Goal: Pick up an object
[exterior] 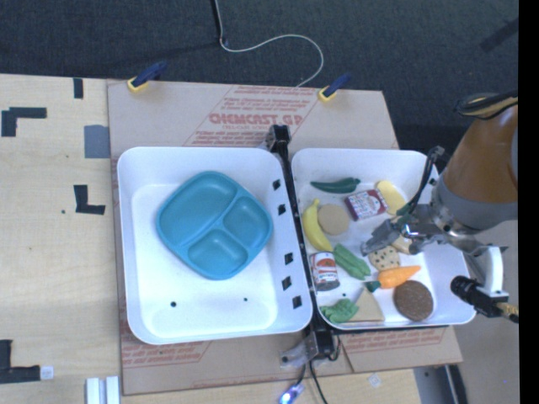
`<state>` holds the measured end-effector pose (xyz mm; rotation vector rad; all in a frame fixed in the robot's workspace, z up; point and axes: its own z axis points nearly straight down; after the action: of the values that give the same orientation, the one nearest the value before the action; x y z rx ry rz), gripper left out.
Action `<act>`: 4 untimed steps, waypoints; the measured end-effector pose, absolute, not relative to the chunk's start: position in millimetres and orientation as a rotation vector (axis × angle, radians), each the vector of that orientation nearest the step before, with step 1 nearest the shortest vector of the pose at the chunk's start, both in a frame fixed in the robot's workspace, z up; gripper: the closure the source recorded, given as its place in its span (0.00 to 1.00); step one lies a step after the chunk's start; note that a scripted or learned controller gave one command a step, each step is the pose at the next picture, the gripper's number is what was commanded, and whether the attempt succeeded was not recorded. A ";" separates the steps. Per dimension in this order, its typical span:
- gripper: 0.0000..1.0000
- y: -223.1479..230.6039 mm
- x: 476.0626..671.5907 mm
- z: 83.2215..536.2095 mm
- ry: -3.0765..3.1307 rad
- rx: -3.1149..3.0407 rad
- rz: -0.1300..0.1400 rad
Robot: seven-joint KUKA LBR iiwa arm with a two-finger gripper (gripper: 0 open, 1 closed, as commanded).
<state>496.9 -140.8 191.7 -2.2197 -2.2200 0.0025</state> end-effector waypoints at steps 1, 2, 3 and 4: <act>0.00 -85.7 483.4 234.6 -2.227 -2.215 -0.002; 1.00 -88.2 483.2 241.8 -2.222 -2.217 0.003; 1.00 -30.1 527.9 181.0 -2.225 -2.213 0.003; 1.00 -10.4 482.3 277.4 -2.227 -2.218 -0.005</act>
<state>482.3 -10.4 277.4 -2.2181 -2.2267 -0.0055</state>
